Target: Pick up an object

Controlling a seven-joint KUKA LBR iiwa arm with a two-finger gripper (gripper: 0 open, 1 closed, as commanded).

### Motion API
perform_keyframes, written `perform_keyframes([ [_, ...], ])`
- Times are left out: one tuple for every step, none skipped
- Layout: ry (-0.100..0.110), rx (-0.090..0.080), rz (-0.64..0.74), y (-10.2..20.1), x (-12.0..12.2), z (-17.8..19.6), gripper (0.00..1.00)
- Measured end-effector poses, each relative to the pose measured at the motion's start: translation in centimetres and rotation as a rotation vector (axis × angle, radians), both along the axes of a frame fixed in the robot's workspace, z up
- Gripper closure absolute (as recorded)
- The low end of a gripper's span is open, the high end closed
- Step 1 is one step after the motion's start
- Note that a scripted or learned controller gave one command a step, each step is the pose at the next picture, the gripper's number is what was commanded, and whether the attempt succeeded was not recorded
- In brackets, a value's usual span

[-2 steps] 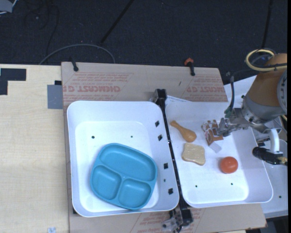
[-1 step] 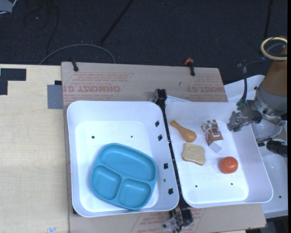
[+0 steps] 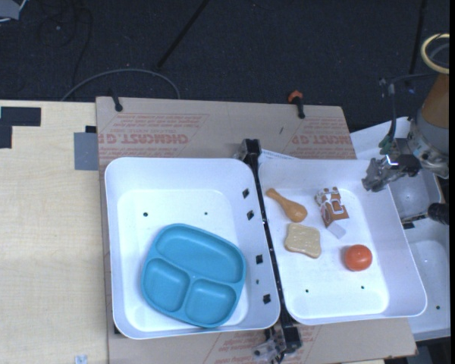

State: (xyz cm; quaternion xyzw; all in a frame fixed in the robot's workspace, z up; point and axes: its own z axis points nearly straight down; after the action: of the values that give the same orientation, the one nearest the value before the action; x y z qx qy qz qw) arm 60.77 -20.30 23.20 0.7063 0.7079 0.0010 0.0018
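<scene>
While the pincer (image 3: 381, 171) is hovering beyond the right bin (image 3: 409, 294), its state untellable, you are choosing: take the tomato (image 3: 358, 258), lying apart below the carton (image 3: 332, 205).

1. Both white bins, the left bin (image 3: 129, 196) and the right bin (image 3: 394, 279), look like smooth plastic with a faint sheen.
2. The blue divided tray (image 3: 193, 274) appears matt, moulded plastic.
3. The board (image 3: 212, 131) beneath is printed brown cardboard, dull.
4. The bench top (image 3: 38, 233) shows pale, matt wood grain.
5. The red ball (image 3: 358, 257) has a smooth, slightly glossy skin.
6. The gripper (image 3: 383, 171) looks like bare grey metal.
</scene>
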Motion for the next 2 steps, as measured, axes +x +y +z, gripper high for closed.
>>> perform_keyframes([
  [0.001, 0.0, 0.0, -0.1, 0.1, 5.3, 1.0],
  [0.007, 0.003, 0.002, 5.7, -0.6, 5.1, 1.0],
])
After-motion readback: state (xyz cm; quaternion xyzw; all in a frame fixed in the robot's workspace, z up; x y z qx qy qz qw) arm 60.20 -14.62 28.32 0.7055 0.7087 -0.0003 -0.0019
